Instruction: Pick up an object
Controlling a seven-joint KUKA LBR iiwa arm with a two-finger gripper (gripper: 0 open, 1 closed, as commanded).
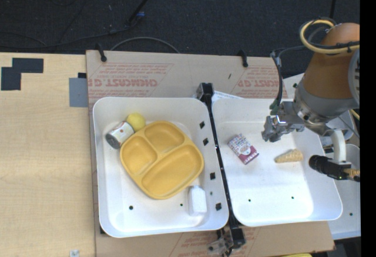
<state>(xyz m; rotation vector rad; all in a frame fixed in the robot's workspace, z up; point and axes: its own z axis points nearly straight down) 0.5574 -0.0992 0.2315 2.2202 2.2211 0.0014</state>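
In the right bin [282, 203] lie a small red and white packet [242, 149] and, to its right, a pale tan wedge [289, 156]. My gripper [272, 131] hangs over the right bin's upper right part, between the two and slightly above them in the view, touching neither. In the left bin [111, 203] sit a yellow divided plate [162, 159], a yellow ball [136, 121], a small can [118, 134] lying on its side, and a white block [197, 200].
A black divider [214, 156] runs between the two bins. Brown cardboard [158, 77] lies under them, and a wooden bench top [41, 162] stretches to the left. A black cylinder [329, 166] juts over the right bin's right rim.
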